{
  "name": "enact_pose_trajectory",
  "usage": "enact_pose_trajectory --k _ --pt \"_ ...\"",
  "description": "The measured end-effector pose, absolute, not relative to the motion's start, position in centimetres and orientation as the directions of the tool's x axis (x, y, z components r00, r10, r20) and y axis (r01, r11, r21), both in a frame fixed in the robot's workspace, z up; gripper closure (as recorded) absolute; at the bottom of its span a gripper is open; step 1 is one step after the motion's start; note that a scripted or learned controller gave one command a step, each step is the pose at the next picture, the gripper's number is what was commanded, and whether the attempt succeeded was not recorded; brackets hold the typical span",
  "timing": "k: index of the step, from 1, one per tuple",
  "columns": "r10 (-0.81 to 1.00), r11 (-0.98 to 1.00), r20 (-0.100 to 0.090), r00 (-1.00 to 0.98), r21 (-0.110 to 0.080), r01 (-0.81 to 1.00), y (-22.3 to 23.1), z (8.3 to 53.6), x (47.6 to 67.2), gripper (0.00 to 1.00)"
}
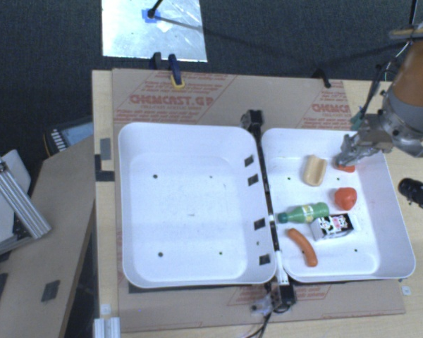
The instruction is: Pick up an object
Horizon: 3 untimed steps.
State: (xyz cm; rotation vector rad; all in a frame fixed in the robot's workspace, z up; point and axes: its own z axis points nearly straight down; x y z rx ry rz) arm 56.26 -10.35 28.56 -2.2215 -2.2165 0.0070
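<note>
Two shallow white bins sit side by side on the bench; the left bin (pixel 190 203) has nothing lying in it, while the right bin (pixel 384 210) carries every candidate for the pick. Five loose items lie spread across the right bin's floor, mostly apart from one another, which leaves room for fingers to come down around any of them: a tan bread roll (pixel 314 170) near the upper middle, a red tomato-like ball (pixel 345 197) below and to its right, a green bottle (pixel 304 213) lying on its side pointing toward the divider, a small black-and-white carton (pixel 333 225) just beside the bottle's base, and an orange sausage (pixel 303 247) slanting toward the front edge.

A sixth thing, a small red-orange object (pixel 346 167), peeks out directly beneath the gripper (pixel 354 151) near the bin's upper right. The arm reaches in from the right with its wrist angled down over that spot, so this piece looks like the chosen target. Whether the fingers are spread or closed on it cannot be told here; the metal hardware hides the tips and most of the object. I would judge the attempt to be at the descent or grasp stage, with nothing visibly lifted clear of the bin floor.
</note>
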Motion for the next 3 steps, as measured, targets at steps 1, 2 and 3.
enact_pose_trajectory --k 1,2,3 --pt "1.0 0.011 0.0 -0.011 0.008 1.0 -3.2 33.4 59.3 1.0" --pt "1.0 0.006 0.002 -0.006 -0.002 1.0 -0.8 33.7 50.8 1.0" --pt "1.0 0.006 0.001 -0.006 0.005 1.0 1.0 37.5 48.7 1.0"
